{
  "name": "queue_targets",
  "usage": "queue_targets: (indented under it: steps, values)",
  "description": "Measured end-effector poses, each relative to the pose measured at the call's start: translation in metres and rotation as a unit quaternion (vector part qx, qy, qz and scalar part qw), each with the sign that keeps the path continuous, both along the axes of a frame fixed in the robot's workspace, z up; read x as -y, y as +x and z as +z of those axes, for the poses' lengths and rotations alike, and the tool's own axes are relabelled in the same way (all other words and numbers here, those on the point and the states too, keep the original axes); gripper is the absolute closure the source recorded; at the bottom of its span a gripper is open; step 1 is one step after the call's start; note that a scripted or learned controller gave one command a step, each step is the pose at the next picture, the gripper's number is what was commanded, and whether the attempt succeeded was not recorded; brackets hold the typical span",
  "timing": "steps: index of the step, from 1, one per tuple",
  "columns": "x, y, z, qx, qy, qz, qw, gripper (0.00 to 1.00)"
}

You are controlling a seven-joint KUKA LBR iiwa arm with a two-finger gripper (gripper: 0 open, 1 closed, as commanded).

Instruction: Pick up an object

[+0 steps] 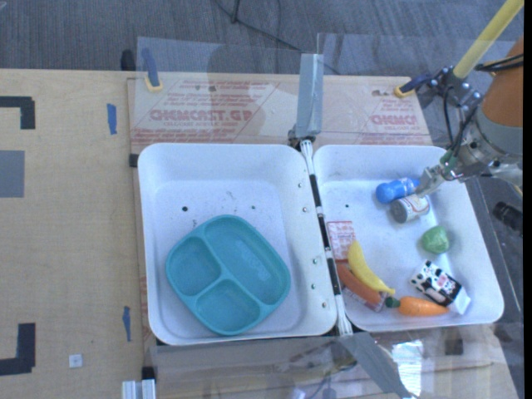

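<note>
Fingers of the gripper (428, 181) reach down by the small blue and grey bottle (397, 196) in the right white bin (490, 298); whether they are open or closed, or touch it, cannot be told. The arm looks ready to grab. Next it needs a firm squeeze, then a lift.

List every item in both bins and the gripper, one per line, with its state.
Teal divided plate: flat in the left bin.
Blue object: on its side in the right bin, at the gripper.
Grey cylinder: lying beside the blue object.
Green ball: resting alone.
Banana: lying flat.
Carrot: lying flat by the cow toy.
Gripper: low over the blue object.
</note>
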State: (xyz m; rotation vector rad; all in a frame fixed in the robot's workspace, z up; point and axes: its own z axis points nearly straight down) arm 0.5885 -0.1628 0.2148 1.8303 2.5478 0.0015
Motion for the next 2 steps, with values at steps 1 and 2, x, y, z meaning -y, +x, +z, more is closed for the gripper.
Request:
queue_targets:
  steps: [1, 2]
  values:
    - [-0.001, 0.0, 0.0, -0.001, 0.0002, 0.001, 1.0, 0.0]
    - [-0.032, 0.011, -0.125, 0.001, -0.0001, 0.032, 0.9995, 0.0]
